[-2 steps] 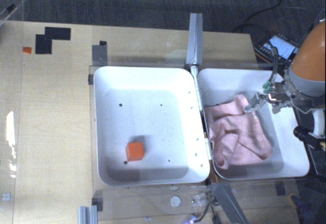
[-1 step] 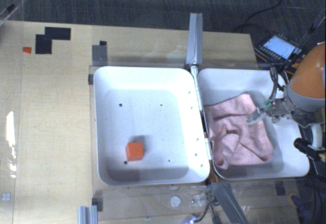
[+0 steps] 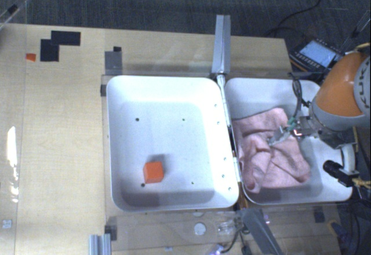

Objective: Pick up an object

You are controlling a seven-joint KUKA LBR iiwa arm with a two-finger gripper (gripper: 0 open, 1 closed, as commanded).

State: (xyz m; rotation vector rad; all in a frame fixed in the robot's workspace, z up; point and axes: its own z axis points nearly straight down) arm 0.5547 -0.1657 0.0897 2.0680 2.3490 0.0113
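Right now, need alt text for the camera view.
A robot arm's gripper hangs over a crumpled pink cloth in the right bin. The left bin holds a small orange block.

The grey KUKA arm (image 3: 346, 110) carries a broad, rounded, glossy orange band (image 3: 346, 86) above its wrist, with part of a dark letter marking at that band's right side. Below the band sits a grey collar. The small metallic tool (image 3: 285, 133) is thin and pale, with a tiny red-lit spot on its body. A thin dark cable (image 3: 298, 95) runs beside it.
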